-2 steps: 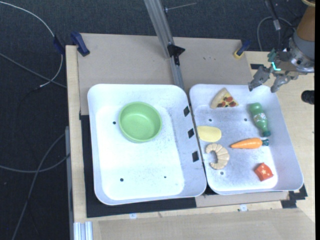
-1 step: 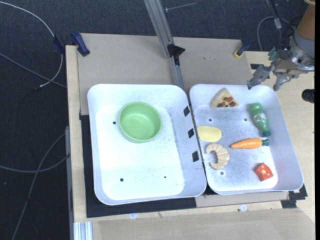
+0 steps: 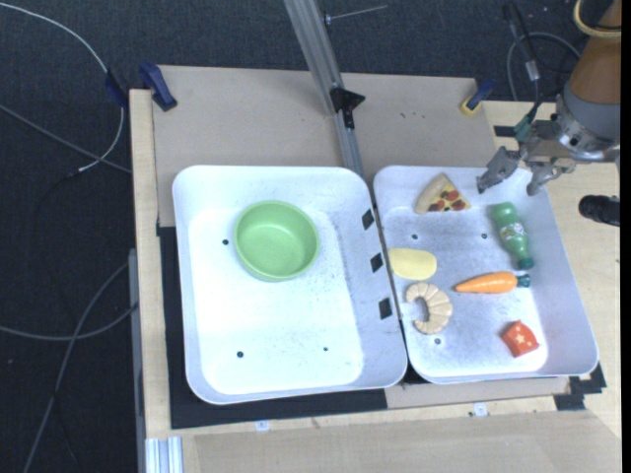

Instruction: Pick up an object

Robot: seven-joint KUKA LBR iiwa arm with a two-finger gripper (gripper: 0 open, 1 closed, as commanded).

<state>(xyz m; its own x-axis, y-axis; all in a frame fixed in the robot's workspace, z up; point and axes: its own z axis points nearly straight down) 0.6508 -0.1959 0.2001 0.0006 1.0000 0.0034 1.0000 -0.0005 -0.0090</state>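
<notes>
We see the gripper (image 3: 515, 177) poised at the far right corner of the right bin (image 3: 562, 264), its two fingers (image 3: 491, 175) spread apart with nothing between them. The arm (image 3: 595, 87) it hangs from comes in from the 2 o'clock side, its orange band visible above the wrist.

Closest to the open fingers, at about 6 o'clock from them, lies a green toy bottle (image 3: 512, 232), just beside the gripper but not touching it. At 9 o'clock from the gripper sits a toy pizza slice (image 3: 441, 195), near it and apart from it.

Farther out in the same bin, a toy carrot (image 3: 488, 284) lies crosswise at 6 o'clock of the bottle, its leafy end close to the bottle's cap. At 9 o'clock of the carrot rests a pale yellow oval piece (image 3: 411, 262), and below that a tan croissant-like toy (image 3: 431, 306). A small red toy (image 3: 520, 337) sits alone toward the bin's 5 o'clock corner.

Nothing lies on top of any of these items; each is separate on the bin floor.

The left bin (image 3: 207, 363) holds a green bowl (image 3: 276, 239), upright, well apart from the gripper. A metal bar (image 3: 314, 42) slants down from 12 o'clock toward the seam between the bins.
</notes>
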